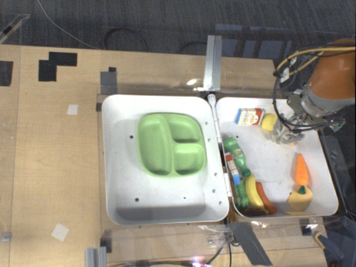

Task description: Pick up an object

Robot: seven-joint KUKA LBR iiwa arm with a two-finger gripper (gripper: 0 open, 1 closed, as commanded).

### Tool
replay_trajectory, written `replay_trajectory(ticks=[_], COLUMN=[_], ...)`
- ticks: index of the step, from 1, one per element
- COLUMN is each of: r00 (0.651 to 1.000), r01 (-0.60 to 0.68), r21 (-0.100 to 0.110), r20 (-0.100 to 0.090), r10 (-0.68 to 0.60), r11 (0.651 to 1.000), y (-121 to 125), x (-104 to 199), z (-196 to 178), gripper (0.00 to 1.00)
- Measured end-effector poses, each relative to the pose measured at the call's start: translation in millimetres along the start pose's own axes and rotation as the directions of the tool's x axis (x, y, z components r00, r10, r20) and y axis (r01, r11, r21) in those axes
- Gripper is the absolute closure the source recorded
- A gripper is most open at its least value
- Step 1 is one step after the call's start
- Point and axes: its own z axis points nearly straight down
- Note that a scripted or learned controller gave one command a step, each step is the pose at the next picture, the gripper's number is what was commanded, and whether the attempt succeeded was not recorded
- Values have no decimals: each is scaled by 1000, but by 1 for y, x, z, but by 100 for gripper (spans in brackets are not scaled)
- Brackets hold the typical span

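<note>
The grey two-finger gripper hangs low over the back part of the right shallow white bin, below the arm's orange band and its bundle of cables; from this slanted overhead angle the metal tips blur together, so whether they are spread or closed cannot be told, and nothing can be seen between them. Just beside the gripper, on its left, lies a small round yellow lemon-like toy, close enough that it may be touching, though the view does not settle this. Left of that sits a small white carton with a blue and red label. Nearer the front, an orange toy carrot lies well apart from the gripper, with a yellow pear-shaped toy with a dark stem just in front of it. Along the bin's left wall rest a green plastic bottle with a label, a yellow banana and a reddish-brown sausage-shaped toy side by side. The left shallow white bin holds a light green divided plastic tray.
</note>
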Motion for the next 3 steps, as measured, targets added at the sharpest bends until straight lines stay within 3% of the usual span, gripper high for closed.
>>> replay_trajectory(ticks=[1,2,3], r00=[1000,999,995], r01=[-1,-55,-98], r21=[-2,-1,4], r20=[-1,-2,2], r10=[1,55,98], r11=[1000,999,995], y=[0,48,81], x=[1,60,90], z=[2,13,11], gripper=[0,0,0])
